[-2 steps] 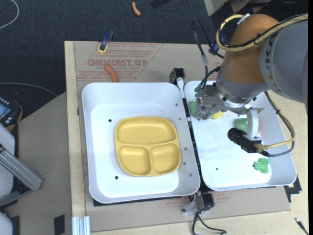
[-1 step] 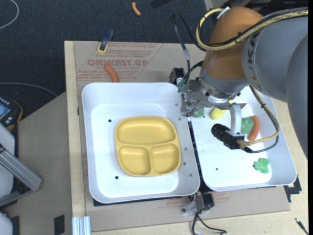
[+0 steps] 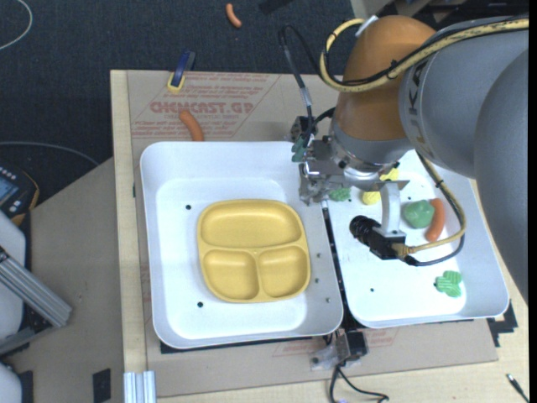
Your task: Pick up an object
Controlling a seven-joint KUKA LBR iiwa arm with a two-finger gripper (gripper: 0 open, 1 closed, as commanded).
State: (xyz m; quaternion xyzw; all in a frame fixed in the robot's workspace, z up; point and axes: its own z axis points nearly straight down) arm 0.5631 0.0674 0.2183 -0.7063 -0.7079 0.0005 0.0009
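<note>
Cardboard covers the table under two white bins. Nearest, a small green toy lies at the right bin's front corner. Left of it, a yellow divided tray sits in the left bin. Farther back in the right bin, a green ball touches an orange sausage, with a yellow piece and a green bit beside the end effector, whose grip I cannot tell; the arm covers that bin's rear. Beyond, another orange sausage rests on the cardboard
</note>
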